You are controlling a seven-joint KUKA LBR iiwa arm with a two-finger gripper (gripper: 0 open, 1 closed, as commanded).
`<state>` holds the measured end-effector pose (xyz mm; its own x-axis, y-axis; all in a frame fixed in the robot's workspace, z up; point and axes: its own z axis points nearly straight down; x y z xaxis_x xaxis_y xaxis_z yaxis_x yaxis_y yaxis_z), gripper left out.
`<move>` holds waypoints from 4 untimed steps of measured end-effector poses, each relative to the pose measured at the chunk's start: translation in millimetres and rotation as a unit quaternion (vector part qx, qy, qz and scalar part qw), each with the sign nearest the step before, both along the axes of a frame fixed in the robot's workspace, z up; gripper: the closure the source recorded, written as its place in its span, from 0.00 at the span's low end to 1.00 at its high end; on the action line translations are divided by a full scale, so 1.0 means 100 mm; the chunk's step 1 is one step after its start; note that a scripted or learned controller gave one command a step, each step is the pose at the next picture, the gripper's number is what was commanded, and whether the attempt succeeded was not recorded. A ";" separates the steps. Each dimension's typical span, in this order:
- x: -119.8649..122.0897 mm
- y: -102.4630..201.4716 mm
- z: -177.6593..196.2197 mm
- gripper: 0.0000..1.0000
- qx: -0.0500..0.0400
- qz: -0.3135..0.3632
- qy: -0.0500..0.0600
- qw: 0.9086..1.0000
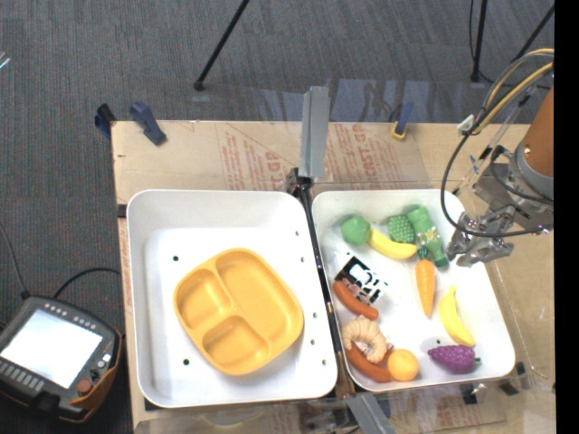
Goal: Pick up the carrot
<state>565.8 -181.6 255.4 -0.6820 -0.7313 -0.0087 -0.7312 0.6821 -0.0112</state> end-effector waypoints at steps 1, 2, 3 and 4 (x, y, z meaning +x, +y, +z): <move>-0.34 0.50 -1.20 1.00 0.004 -0.042 0.012 0.999; 0.08 0.46 -1.51 1.00 0.002 0.064 0.005 0.998; -0.03 1.06 -0.65 1.00 0.001 0.142 0.003 0.990; 0.05 0.35 0.86 1.00 -0.002 0.232 0.000 0.973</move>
